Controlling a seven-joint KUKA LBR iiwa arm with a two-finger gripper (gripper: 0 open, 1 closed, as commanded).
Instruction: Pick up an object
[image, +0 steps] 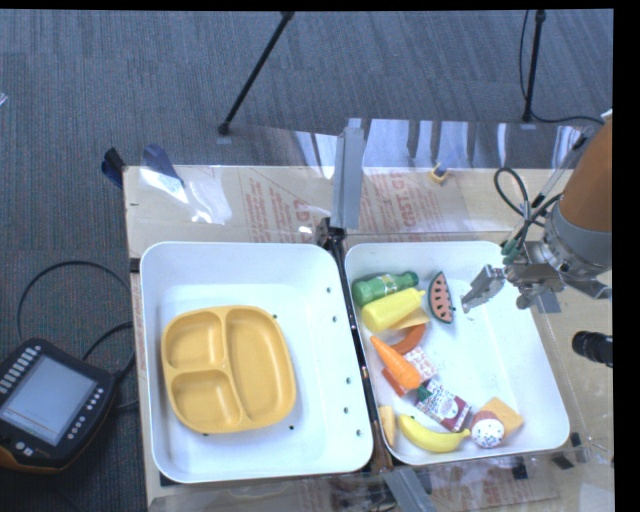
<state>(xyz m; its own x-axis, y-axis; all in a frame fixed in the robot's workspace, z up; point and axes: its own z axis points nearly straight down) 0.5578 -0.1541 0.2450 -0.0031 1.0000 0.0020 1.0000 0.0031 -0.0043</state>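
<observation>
- Reaching in from the right, the gripper (484, 287) hung over the right bin (530, 385) — near the watermelon slice (440, 297), but not touching it.
- Its fingers looked spread apart, with nothing between them.
- The toys lay in a pile on that bin's left side: a green bottle (383, 287), a yellow block (392, 309), a carrot (398, 365), a banana (432, 434) and a small ball (487, 432).
- The left bin (180, 270) held a yellow plate (229, 368) with three parts.
- I think it was at the reaching step — nothing had been picked yet.
- Next it would need to line up over one toy, go down, then squeeze.
</observation>
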